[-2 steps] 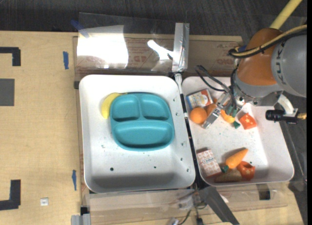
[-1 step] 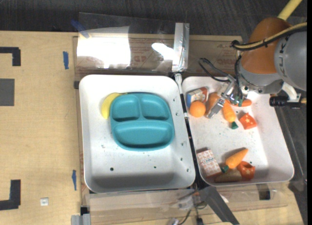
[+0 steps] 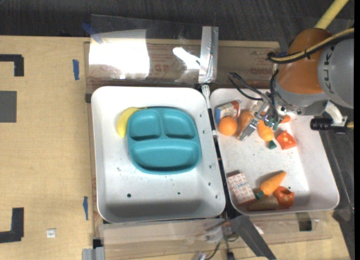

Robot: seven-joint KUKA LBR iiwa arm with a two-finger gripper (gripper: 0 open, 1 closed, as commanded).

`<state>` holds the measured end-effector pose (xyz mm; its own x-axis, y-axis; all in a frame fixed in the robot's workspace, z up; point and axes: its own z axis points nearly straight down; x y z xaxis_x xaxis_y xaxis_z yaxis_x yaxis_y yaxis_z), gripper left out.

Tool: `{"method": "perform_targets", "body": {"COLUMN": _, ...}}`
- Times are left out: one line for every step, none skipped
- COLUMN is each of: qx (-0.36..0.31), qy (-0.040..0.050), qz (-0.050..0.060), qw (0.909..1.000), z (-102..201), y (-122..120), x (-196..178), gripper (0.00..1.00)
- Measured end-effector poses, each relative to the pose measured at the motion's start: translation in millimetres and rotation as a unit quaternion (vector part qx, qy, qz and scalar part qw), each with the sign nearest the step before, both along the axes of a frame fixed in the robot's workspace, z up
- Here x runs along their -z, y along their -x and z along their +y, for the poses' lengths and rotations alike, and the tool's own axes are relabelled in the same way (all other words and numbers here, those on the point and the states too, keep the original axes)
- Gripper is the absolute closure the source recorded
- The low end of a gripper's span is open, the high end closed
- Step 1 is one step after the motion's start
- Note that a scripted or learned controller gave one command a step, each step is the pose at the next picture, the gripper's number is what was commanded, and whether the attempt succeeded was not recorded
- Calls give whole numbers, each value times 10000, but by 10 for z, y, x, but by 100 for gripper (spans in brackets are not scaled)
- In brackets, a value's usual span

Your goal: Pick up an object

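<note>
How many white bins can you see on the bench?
2. The left bin holds a teal divided plate with something yellow poking out behind it. The right bin sits beside it, full of small toy foods, under the arm.

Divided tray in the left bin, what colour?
Teal, a plain solid shade; the divided tray shows clearly in the camera view.

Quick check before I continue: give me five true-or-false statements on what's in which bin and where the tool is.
1. The teal tray lies in the left bin. True.
2. The tool is over the left bin. False: it is over the right bin.
3. The orange ball is in the right bin. True.
4. The carrot lies on the tray. False: it is in the right bin.
5. Something yellow peeks from under the tray. True.
</note>
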<state>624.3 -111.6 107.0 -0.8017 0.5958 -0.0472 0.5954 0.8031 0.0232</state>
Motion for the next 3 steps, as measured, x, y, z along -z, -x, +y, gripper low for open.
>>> {"method": "perform_targets", "body": {"qx": -40, "qy": 11, "qz": -19, "qw": 10000, "z": 23, "y": 103, "x": -5, "gripper": 0}}
{"method": "perform_targets", "body": {"qx": 307, "qy": -1, "qz": -13, "qw": 9995, "z": 42, "y": 374, "x": 17, "gripper": 0}}
{"method": "perform_targets", "body": {"qx": -602, "qy": -21, "qz": 216, "qw": 9980, "z": 160, "y": -58, "x": 190, "gripper": 0}}
